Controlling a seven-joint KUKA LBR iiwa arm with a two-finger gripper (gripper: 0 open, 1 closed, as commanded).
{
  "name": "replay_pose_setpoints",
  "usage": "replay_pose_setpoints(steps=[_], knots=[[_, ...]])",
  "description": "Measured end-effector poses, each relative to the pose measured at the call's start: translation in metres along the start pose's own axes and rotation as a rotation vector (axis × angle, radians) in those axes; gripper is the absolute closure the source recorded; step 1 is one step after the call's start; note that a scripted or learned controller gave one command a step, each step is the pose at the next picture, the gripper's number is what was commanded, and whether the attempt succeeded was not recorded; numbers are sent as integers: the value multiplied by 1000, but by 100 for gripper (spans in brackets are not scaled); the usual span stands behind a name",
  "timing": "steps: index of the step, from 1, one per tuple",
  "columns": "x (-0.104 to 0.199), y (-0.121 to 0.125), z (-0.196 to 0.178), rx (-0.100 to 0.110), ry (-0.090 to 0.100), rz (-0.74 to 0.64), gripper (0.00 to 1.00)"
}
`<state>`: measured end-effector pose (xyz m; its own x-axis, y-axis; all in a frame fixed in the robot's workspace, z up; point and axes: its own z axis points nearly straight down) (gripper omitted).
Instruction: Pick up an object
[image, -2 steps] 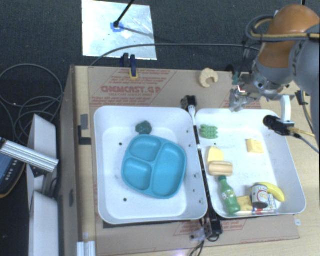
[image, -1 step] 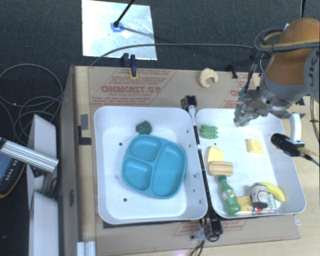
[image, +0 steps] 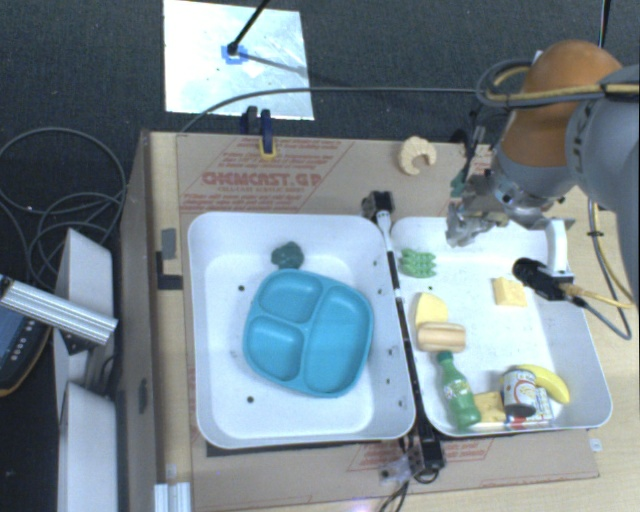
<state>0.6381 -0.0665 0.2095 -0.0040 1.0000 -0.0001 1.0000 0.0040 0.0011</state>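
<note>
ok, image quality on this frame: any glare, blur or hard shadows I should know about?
Camera view: the reflective silver sheet on the dark floor glares, nearly blown out; the gripper and grey arm look soft, slightly blurred; the white right bin is bright with only faint shadows under the items; the blue divided plate in the white left bin reads crisp, evenly lit.

- The grey arm (image: 590, 130) enters from the upper right of the frame, orange band uppermost.
- Its gripper (image: 462, 232) points downward, right of centre.
</note>
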Motion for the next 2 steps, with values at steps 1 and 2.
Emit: replay_pose_setpoints(steps=[1,2], knots=[[55,31,9,-1,2,-2,100],[36,-45,-32,-2,-1,3,100]])
